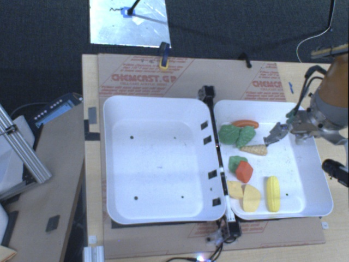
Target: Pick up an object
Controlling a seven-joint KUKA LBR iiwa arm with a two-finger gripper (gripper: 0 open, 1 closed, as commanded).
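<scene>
The right bin (311, 162) holds several toy foods: a red and green chilli (245, 124) at the back, a green leafy piece (238, 135), a pale cone-shaped piece (254, 150), a red and green pepper (242, 170), yellow slices (244, 194) and a yellow corn cob (272, 193). My gripper (274, 135) reaches in from the right, low over the bin, just right of the pale cone and the leafy piece. Nothing shows between its fingers.
The left bin (158, 157) stands beside the right one, with black clips (211, 157) along the shared divider. A shiny metal sheet (130, 15) lies behind the bench, and a yellow clamp (163, 63) sits at the cardboard's back edge.
</scene>
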